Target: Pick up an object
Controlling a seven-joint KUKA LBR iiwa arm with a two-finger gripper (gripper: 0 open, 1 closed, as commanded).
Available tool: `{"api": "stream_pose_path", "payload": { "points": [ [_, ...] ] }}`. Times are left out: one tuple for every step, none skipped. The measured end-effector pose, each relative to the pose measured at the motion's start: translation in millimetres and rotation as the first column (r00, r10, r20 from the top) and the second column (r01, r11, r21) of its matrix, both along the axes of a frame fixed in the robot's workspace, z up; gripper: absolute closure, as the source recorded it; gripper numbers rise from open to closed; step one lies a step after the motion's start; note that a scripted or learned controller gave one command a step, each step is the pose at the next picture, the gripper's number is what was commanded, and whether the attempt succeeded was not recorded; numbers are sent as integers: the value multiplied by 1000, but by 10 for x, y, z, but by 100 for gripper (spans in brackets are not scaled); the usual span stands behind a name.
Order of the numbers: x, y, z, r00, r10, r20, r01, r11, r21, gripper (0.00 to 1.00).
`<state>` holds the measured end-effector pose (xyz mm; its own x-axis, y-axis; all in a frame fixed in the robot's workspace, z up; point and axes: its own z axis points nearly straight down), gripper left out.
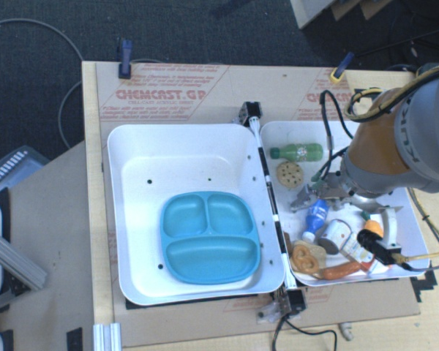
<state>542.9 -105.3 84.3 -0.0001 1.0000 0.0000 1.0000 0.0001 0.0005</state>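
Cardboard-topped bench, right white plastic bin (293,131) full of clutter: gripper (312,194) hovers over the small blue-and-white bottle (316,216), pincer state can't tell. Looks like approach; next it needs to descend.

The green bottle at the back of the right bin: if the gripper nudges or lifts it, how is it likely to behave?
The green bottle lies on its side, so a nudge would probably roll it. It looks like small plastic, likely light. Its rounded, smooth-looking body may slip between fingers unless gripped across the middle. The gripper is nearer the cookie.
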Motion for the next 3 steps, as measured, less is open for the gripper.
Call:
{"api": "stream_pose_path", "payload": {
  "points": [
    [24, 94, 0, 1000, 1, 0, -1, 1000, 0, 0],
    [-75, 7, 1, 1000, 0, -2, 0, 1000, 1, 0],
    [-99, -61, 1, 1000, 0, -2, 0, 1000, 1, 0]
  ]
}}
